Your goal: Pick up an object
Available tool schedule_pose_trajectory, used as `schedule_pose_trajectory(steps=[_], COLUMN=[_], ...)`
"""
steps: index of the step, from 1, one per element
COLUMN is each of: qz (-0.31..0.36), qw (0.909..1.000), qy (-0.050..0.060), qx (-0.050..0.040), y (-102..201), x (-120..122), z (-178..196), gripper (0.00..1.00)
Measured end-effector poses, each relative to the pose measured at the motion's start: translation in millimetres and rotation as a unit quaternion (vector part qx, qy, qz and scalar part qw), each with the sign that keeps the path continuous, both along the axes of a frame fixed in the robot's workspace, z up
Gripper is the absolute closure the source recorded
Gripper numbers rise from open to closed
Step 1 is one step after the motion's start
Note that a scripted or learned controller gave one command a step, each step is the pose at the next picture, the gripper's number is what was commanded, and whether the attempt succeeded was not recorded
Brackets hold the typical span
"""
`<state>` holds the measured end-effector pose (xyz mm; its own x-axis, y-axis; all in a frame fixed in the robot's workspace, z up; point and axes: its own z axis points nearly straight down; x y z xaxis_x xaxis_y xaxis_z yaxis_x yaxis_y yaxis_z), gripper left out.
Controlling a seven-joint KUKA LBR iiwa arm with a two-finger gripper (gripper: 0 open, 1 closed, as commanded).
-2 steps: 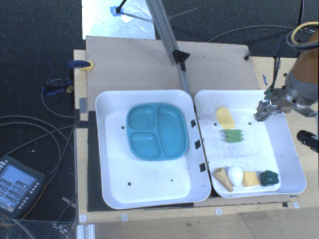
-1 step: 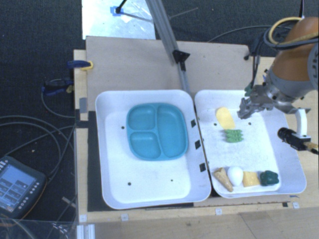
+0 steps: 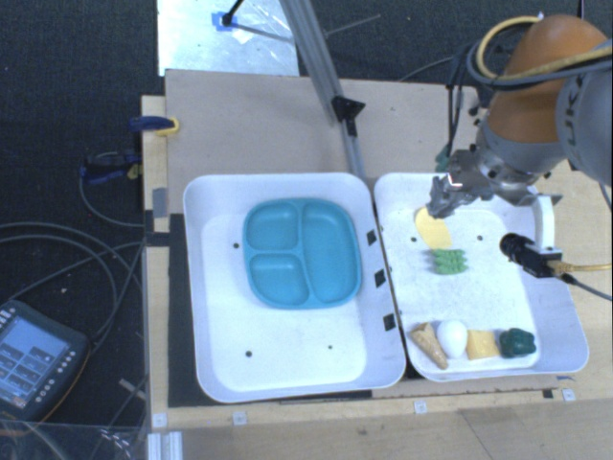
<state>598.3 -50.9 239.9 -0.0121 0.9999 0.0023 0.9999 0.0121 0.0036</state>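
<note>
My gripper (image 3: 442, 202) hangs low over the back left part of the right bin (image 3: 402, 257), right above a flat yellow piece (image 3: 433, 231). The fingers point down at that piece's far edge. A green knobbly item (image 3: 448, 262) lies just in front of the yellow one. Along the bin's front edge sit a tan cone (image 3: 428, 343), a white egg (image 3: 452, 336), a yellow block (image 3: 482, 344) and a dark green item (image 3: 517, 342).
The left bin (image 3: 215, 353) holds a blue divided plate (image 3: 300, 253). A grey pole (image 3: 316, 56) slants across the back of the bench. A black fitting (image 3: 522, 251) juts from the arm over the right bin.
</note>
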Motion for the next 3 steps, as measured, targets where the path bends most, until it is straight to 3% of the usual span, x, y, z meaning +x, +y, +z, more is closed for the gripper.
schedule_pose_trajectory(steps=[1, 3], qz=[-0.001, -0.001], qw=[1.0000, 1.0000], qy=[0.000, 0.000], qx=[-0.0004, 0.0003], y=[49.0, 148.6], x=[15.1, 30.8], z=[-11.0, 5.2], gripper=[1.00, 1.00])
